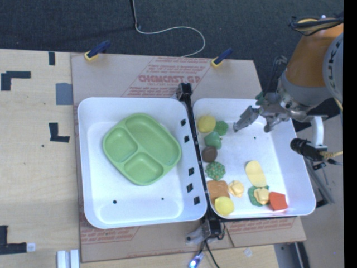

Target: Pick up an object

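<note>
1. Right bin (290, 149), near edge: yellow round piece (224, 206), orange-brown block (217, 189), small pale-yellow piece (236, 188), green-and-yellow piece (258, 195), red-orange block (278, 201). All lie close together along the front wall.
2. Right bin, middle: pale-yellow oblong piece (256, 173), long axis running near-to-far with a slight tilt to the view's left at its far end; surface smooth and matte. Left of it, a green knobbly piece (215, 170) and a brown round piece (210, 154) near the divider.
3. Right bin, far part: dark-green piece (212, 140), yellow round piece (206, 123) touching a green leafy piece (221, 128).
4. Left bin (89, 149): one light-green compartment tray (141, 148), set askew, three compartments visible, nothing seen in them.
5. Gripper (255, 123): over the far part of the right bin, fingers spread apart, nothing between them; well apart from the oblong piece.
6. Bins sit on a cardboard sheet (162, 77) with a clamp at each far corner.
</note>
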`<state>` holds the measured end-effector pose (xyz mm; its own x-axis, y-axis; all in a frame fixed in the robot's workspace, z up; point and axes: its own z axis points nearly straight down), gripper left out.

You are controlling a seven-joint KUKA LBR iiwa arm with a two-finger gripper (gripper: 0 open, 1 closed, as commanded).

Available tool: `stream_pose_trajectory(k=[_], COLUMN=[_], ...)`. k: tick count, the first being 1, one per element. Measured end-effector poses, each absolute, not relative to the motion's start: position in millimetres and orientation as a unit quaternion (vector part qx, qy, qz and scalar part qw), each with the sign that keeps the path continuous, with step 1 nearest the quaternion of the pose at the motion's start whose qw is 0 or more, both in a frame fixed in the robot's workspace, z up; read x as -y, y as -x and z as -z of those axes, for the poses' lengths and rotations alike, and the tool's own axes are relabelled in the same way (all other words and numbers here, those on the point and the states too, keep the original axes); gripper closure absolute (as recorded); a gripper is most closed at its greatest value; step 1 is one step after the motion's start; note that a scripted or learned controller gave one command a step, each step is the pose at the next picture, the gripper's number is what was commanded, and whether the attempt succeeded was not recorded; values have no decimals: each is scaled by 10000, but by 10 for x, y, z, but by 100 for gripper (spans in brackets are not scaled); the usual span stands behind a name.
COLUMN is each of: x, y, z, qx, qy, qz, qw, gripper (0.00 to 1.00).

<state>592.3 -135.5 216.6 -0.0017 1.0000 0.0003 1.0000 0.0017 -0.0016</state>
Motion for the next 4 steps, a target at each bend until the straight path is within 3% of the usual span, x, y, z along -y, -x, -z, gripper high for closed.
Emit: stream_pose_trajectory(k=[1,2,3,4], x=[140,186,183,-7], y=[-6074,-5621,-5642,-6135], z=[-2433,-1986,-2101,-2055], qx=[7120,7073,7078,7084], qy=[7022,7069,7064,7058], qz=[24,-28,-16,4], qw=[13,27,15,-2], gripper=[0,0,100,100])
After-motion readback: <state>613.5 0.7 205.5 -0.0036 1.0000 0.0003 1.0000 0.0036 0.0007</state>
